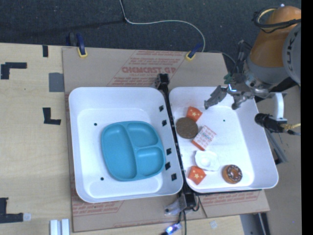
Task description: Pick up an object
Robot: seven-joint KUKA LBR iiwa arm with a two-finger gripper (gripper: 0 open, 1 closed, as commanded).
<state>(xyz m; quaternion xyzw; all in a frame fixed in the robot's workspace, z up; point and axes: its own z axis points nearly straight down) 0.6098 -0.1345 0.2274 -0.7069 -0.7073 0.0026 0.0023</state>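
While the tool [226,101] hangs spread and unladen over the right bin [254,146], 1 chocolate donut [232,174] lies near its front corner.

floor: dark carpet [58,9] | bench: pale wood [29,131] | cardboard sheet [142,67] | white cable [161,21]

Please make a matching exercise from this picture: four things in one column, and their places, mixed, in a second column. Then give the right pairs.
Things:
1. blue divided plate
2. chocolate donut
3. brown round cookie
4. tool

Places:
A. near corner of the right bin, on the arm's side
B. over the far part of the right bin
C. middle of the left bin
D. right bin, close to the wall between the bins, beside a red-and-white packet

Pairs: 1-C, 2-A, 3-D, 4-B
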